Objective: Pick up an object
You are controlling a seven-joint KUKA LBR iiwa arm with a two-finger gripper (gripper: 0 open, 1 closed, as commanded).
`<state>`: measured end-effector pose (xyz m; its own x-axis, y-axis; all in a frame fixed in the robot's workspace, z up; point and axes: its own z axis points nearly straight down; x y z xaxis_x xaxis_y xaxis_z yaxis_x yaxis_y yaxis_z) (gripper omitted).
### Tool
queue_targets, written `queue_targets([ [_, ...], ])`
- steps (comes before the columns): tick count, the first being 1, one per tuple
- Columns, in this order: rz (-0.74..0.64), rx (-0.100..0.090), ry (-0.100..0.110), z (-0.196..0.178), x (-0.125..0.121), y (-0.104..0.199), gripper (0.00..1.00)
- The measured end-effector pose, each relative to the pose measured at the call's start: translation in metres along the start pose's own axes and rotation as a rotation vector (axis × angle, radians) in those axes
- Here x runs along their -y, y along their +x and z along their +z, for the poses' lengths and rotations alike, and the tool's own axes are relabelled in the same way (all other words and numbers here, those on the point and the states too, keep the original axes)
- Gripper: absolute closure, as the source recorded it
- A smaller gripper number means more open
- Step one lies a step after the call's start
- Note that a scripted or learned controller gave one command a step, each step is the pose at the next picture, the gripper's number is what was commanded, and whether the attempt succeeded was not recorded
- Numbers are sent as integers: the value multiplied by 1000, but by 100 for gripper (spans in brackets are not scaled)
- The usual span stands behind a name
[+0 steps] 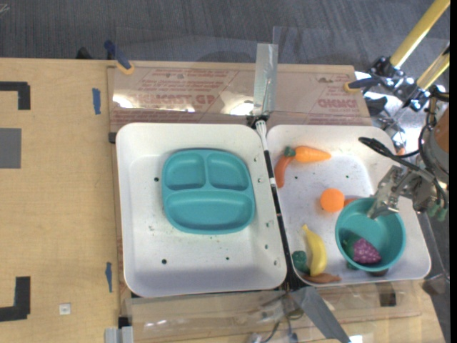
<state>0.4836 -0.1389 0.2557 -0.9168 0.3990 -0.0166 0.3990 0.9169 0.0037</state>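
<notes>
The right bin point(418, 266) holds a teal bowl point(389, 231) with a purple bunch of grapes point(367, 251) inside it. An orange ball point(332, 200) lies just left of the bowl. A carrot point(308, 154) and a red-orange chili point(282, 168) lie at the bin's back left. A yellow banana point(315, 249) sits at the front, with a small green piece point(300, 261) beside it. My gripper point(381, 204) reaches in from the right and hangs over the bowl's back rim, tilted down to the left.
In the left bin point(136, 213) rests a teal divided plate point(208, 191). A clear plastic wall point(235, 91) stands behind both bins. Cables and yellow rods point(418, 31) crowd the back right corner.
</notes>
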Motion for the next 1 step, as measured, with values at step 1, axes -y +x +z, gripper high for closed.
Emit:
queue_targets([
  [1,20,-16,-1,130,-47,-38,100],
])
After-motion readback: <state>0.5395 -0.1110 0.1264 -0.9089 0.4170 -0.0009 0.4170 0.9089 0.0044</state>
